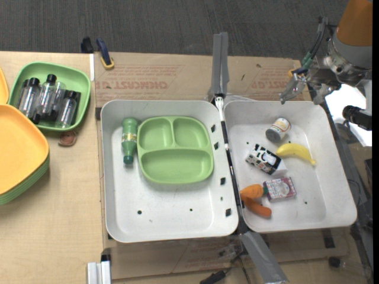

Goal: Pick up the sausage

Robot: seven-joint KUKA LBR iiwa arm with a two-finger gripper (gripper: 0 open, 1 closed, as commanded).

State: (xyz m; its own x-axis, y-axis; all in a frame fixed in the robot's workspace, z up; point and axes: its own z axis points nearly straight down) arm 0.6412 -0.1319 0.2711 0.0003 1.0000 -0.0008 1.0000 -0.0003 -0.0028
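The sausage, short and reddish-orange, lies near the front left corner of the right bin. It touches an orange carrot just behind it. My gripper hangs over the back edge of the right bin, far from the sausage. It is open and there is nothing between its fingers.
The right bin also holds a pink packet, a black-and-white box, a banana and a small can. In the left bin sit a green divided plate and a green bottle. On the bench to the left are a green tray of bottles and yellow plates.
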